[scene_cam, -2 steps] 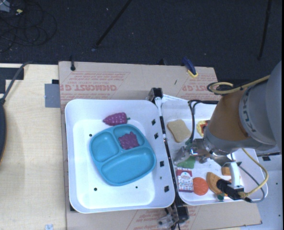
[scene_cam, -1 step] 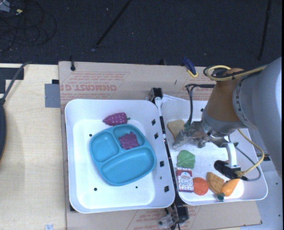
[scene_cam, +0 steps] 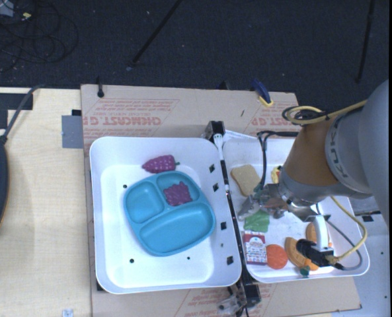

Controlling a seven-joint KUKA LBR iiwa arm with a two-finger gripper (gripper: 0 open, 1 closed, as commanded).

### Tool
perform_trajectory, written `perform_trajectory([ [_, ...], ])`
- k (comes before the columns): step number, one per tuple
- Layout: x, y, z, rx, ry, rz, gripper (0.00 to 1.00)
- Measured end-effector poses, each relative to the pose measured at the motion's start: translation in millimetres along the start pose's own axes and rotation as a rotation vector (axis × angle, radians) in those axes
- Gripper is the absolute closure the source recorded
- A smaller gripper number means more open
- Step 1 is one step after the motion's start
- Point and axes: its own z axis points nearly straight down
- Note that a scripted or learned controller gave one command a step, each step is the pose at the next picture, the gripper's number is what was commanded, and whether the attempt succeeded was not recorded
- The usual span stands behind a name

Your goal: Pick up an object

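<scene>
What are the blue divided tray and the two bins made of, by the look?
Blue tray: likely moulded plastic, one even colour, rounded compartment walls, matte to slight sheen. Left bin and right bin: probably thin formed plastic, smooth white, rounded corners, soft glare on the floor. Painted metal can't be ruled out.

Left bin [scene_cam: 110, 177] holds a divided tray [scene_cam: 157, 226], berry piece [scene_cam: 177, 193] in its compartment, another [scene_cam: 159, 164] behind it; my pincer [scene_cam: 256, 202] over right bin [scene_cam: 354, 266].
</scene>
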Motion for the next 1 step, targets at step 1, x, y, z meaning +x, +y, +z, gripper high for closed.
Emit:
perform_trajectory([
  [1,-7.6,11.7,0.2,0.003,0.002,-0.002,0.00],
])
